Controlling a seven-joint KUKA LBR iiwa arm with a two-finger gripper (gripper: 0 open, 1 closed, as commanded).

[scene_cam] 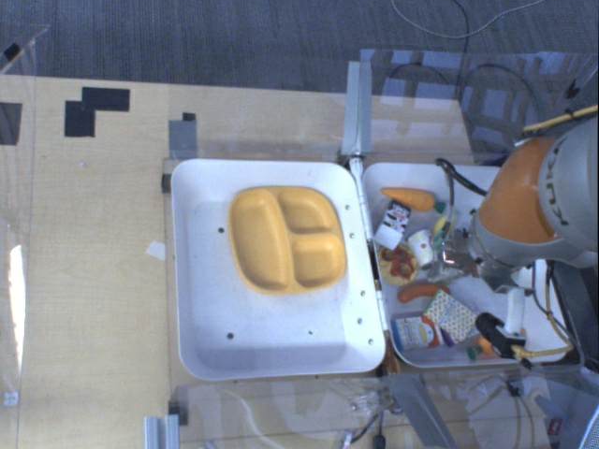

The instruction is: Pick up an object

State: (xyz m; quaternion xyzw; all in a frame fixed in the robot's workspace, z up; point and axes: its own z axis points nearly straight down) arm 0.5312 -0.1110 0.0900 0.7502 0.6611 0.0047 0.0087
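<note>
The gripper [447,253] is low in the right bin [562,330], among toys beside a white cup [420,247]; arm blocks it, so I cannot tell its state. Left bin [201,279] holds 1 yellow tray [285,238].

yellow divided tray [284,237] in a white bin [201,330]; orange carrot [408,197], red sausage [417,292], diamond-patterned card [452,314], pale wooden worktop [84,279].
</note>
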